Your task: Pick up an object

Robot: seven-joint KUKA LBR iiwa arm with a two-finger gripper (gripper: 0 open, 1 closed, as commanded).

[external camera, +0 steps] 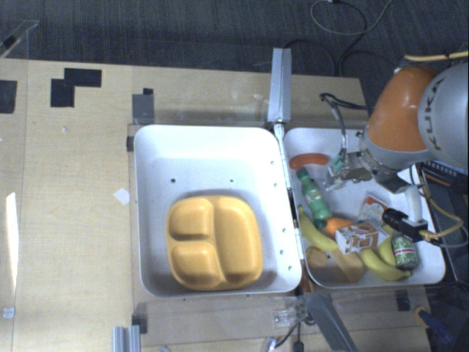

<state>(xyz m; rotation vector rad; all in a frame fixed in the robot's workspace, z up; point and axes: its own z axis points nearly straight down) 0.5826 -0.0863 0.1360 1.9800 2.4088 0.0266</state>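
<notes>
The right bin (436,273) holds a pile of small things. A green bottle (314,199) lies near its left wall, with a red-orange item (311,159) behind it. Along the front lie a banana (316,233), a small orange (338,225), a brown block (344,264), a white and orange carton (360,238), a second banana (381,261) and a can (404,252). My gripper (344,169) hangs low over the back of this bin, just right of the bottle's top. Nothing shows in its grasp.
The left bin (154,160) holds a yellow divided tray (215,242) toward its front. A metal post (280,86) stands between the bins at the back. The arm's grey and orange wrist (407,119) fills the right bin's back right corner.
</notes>
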